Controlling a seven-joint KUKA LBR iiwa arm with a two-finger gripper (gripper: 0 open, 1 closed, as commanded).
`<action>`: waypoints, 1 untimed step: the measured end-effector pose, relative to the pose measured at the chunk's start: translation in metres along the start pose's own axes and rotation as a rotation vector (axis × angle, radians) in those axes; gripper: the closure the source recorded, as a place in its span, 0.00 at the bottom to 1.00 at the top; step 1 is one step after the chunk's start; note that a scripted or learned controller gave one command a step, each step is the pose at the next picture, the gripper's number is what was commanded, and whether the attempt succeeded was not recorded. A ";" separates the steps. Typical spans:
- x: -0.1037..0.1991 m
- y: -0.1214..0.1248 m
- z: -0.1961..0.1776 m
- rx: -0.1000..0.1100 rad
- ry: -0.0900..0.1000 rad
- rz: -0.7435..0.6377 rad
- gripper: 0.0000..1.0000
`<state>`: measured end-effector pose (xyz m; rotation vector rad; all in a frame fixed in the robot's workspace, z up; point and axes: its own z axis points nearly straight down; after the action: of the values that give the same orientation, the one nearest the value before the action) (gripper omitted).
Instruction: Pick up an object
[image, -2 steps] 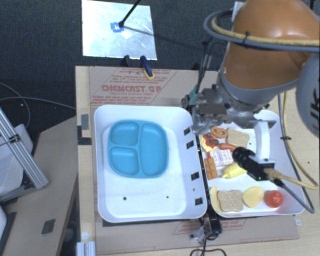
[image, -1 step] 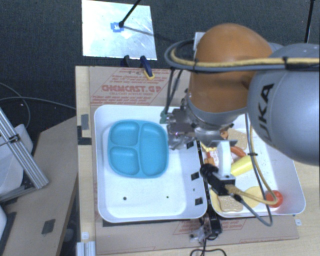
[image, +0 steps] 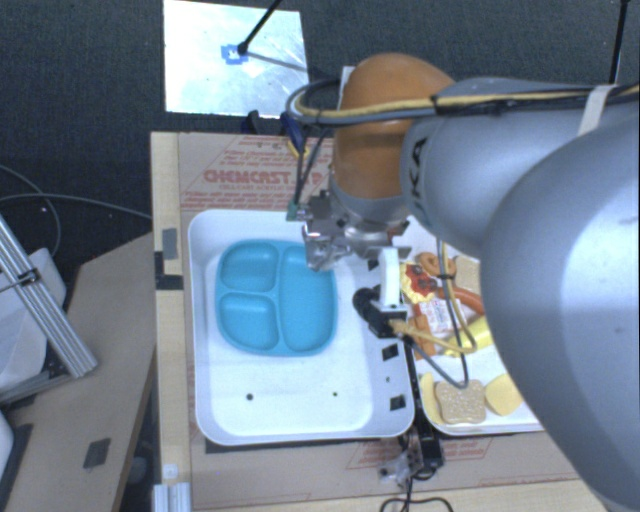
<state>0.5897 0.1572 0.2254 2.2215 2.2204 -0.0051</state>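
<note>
**Gripper low over blue tray's top edge, no grasp visible**

The blue divided tray (image: 277, 298) sits in the left bin (image: 290, 410), up toward that bin's back half, flat, its three compartments bare. The gripper (image: 322, 248) is right at the tray's upper right corner, at or just above the rim. Can't tell if the tool is apart or together, since the wrist and the orange band (image: 385, 115) block it from above. Nothing visibly pinched, so no hold to claim.

Other candidates lie right of the tray, in the right bin (image: 478, 428): a toast slice (image: 462, 402), a yellow wedge (image: 502, 394) beside it, and a pile of toy food (image: 440, 300) further back, partly under the arm.

Judgement: this looks like an approach or grasp try on the tray rim. To do it well:
- straddle the raised rim, one finger inside the compartment and one outside
- go deep enough to pinch the wall, not skim it
- keep clear of the bin wall behind the tray
- lift slowly, as a corner hold on a wide flat tray will likely tilt or slip
</note>
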 end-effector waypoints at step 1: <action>0.081 0.026 -0.090 -0.011 0.009 -0.009 1.00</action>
<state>0.6158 0.2381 0.3149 2.2105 2.2289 0.0166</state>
